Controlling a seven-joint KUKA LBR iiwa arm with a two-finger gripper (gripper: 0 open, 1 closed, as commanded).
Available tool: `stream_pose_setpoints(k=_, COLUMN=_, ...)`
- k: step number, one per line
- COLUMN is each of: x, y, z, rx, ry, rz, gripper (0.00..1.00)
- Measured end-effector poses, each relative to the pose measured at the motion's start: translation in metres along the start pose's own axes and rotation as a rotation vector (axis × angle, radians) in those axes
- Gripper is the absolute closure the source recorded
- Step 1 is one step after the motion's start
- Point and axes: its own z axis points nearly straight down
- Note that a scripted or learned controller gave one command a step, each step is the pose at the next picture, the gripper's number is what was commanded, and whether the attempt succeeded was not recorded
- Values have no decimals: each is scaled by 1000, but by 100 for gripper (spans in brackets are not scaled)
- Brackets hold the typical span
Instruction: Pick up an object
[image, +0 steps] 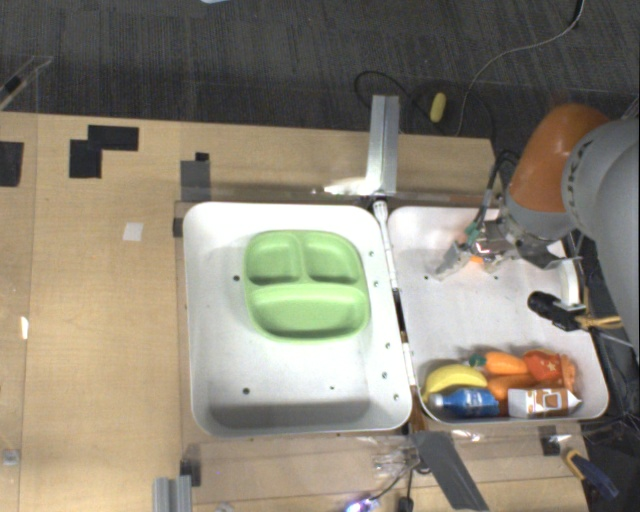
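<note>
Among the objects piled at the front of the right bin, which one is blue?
The blue can, lying on its side at the front edge, just below the yellow banana. The carrot and tomato are orange-red, the carton mostly white.

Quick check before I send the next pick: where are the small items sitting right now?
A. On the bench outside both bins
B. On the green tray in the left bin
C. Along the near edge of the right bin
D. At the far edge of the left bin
C: the banana, carrot, blue can and carton cluster along the right bin's near edge.
</note>
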Motion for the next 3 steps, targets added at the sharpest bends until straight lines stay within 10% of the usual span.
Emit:
stream_pose_setpoints(k=1, x=-50, y=-97, z=-2, rx=-17, ry=-10, rz=75, gripper=0)
stream_pose_setpoints(k=2, x=-60, y=-45, z=-1, rx=-20, ry=-6, rz=139, gripper=0)
stream_pose_setpoints(k=3, x=-71, y=8, z=0, rx=38, ry=14, rz=189, gripper=0)
